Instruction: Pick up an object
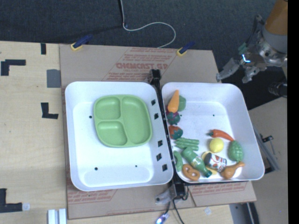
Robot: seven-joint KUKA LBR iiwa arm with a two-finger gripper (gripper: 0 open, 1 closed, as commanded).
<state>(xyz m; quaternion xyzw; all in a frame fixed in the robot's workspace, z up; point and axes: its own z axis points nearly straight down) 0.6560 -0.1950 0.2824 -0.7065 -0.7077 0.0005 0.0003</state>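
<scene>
Beside one green tray [123, 120] — perhaps eleven toy foods [204, 146] — pincer [237, 73] spread.

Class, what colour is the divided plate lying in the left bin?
Light green, seen in the camera view: the divided plate in the left bin.

- A green divided plate [123, 121] is lying in the left white bin [79, 171], toward its upper middle, with three compartments facing up.
- A sheet of brown cardboard [135, 64] with red printing is lying under both bins.
- A white cable [140, 28] is looping over the dark carpet [56, 8] beyond the cardboard.
- Two yellow-and-blue clamps [81, 42] are sitting at the cardboard's far edge, well apart.
- Black tape marks [13, 65] are showing on the pale bench surface at the left.
</scene>
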